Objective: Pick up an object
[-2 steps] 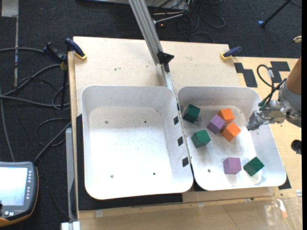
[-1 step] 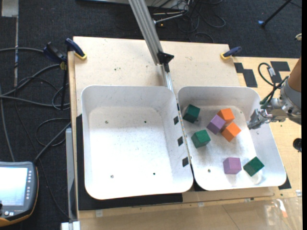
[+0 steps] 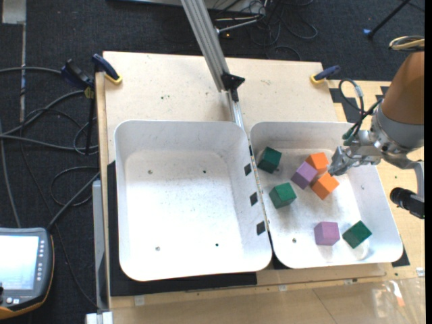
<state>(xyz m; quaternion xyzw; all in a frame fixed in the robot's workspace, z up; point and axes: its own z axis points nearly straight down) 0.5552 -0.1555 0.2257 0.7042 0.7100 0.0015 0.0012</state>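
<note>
From above, the gripper (image 3: 339, 165) is hovering in the right bin (image 3: 385, 245) just over the orange cubes (image 3: 325, 185), its fingers' state impossible to tell, while green cubes (image 3: 283, 194) and purple cubes (image 3: 327, 233) are lying scattered around them.

One fixed camera (set high) looks slantwise down on both bins (image 3: 121, 181).

The arm (image 3: 405, 93) runs off the right edge (its jaws too blurred to read).
</note>
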